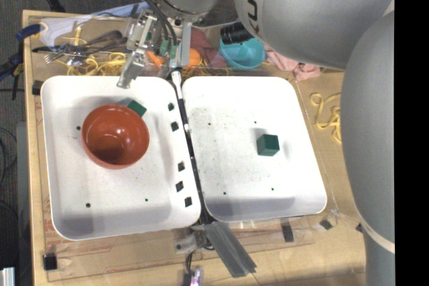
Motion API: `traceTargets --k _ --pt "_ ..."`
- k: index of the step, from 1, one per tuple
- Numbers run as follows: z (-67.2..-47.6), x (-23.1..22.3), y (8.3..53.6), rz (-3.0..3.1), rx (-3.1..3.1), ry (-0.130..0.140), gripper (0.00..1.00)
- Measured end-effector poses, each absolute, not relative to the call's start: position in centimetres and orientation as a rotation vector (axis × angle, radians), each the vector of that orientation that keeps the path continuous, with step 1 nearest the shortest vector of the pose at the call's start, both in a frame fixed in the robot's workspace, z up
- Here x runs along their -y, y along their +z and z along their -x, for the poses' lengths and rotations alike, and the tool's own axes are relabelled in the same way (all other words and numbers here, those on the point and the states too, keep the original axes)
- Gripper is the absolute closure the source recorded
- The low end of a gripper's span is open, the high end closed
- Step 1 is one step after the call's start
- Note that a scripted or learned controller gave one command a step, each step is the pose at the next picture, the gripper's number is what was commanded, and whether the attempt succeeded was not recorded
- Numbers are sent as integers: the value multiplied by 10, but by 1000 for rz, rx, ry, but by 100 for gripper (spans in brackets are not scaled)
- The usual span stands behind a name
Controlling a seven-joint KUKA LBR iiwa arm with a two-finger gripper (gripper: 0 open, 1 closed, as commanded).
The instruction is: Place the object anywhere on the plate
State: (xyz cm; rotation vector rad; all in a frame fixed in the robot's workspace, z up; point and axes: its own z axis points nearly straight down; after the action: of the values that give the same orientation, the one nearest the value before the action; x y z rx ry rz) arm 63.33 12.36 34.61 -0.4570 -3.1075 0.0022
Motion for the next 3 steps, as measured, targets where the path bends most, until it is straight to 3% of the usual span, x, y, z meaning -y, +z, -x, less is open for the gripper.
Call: traceTargets --k 1,2,3 --pt "-631 -153 229 35 3140 2 0" --pt "-569 -219 117 -21 3141 1 0" --pt "-616 -192 151 331 3126 0 0"
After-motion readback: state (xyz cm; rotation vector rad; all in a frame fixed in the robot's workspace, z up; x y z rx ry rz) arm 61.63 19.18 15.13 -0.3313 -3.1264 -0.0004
